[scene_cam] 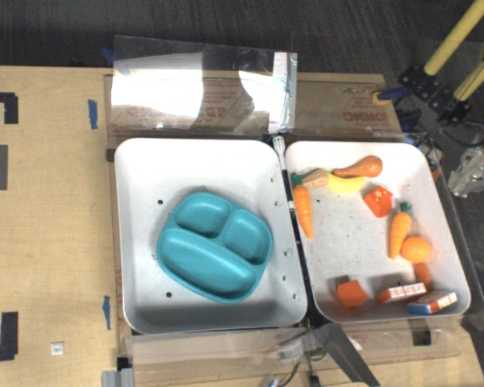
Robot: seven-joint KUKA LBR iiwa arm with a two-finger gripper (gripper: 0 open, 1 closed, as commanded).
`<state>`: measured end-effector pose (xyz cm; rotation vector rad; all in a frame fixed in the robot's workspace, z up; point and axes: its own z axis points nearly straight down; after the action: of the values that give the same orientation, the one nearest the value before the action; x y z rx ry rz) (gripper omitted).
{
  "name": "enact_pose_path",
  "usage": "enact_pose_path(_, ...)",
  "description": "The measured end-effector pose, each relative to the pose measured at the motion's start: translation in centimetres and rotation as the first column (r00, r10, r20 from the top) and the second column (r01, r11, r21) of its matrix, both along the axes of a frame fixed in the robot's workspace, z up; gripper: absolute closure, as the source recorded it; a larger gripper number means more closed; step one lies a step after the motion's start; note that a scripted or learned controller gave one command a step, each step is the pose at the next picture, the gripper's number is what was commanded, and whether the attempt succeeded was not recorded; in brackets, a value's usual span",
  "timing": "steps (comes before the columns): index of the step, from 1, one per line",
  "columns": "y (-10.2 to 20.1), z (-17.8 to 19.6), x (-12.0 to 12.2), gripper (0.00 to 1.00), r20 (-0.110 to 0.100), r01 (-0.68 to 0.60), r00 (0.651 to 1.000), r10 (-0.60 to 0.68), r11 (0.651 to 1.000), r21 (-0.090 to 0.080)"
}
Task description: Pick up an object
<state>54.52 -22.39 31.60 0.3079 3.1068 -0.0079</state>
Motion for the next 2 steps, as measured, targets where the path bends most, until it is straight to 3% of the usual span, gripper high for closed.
enact_pose_path(1, 5.8, -1.8, 3.2, 1.00, -0.011, 0.001, 1.000, -0.001, 1.000, 0.007)
enact_pose_path(2, 10.1, -2.7, 4.6, 1.00, -0.014, -0.008, 1.000, 0.008, 1.000, 0.008)
